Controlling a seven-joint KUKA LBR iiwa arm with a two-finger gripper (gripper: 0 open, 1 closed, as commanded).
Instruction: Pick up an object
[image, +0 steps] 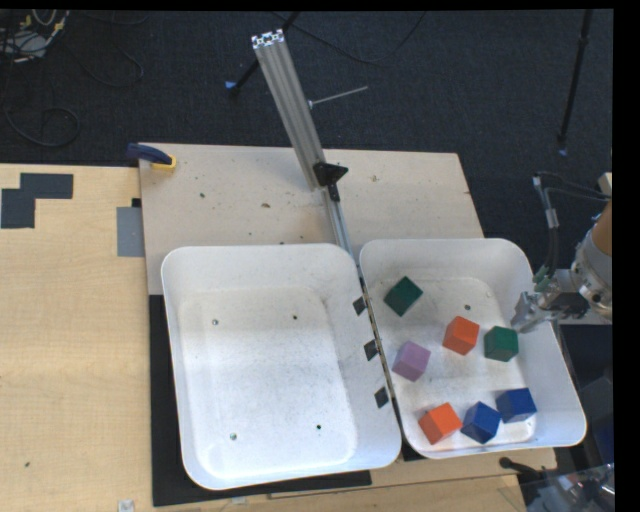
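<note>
The right bin (520, 262) holds several cubes: a dark green one (403, 296) at the back, an orange one (460, 335), another green one (501, 344), a purple one (411, 360), and near the front a second orange cube (439, 422) and two blue cubes (480, 421) (516, 404). My gripper (530, 312) hangs over the right rim of that bin, just above and right of the green cube on the right. Nothing is visibly held in it.
The left bin (190, 270) lies beside the right one, with black clips (370, 350) along the shared rim. A slanted aluminium post (295, 110) rises behind the bins. A blue-and-yellow clamp (152, 156) sits at the board's back left corner.
</note>
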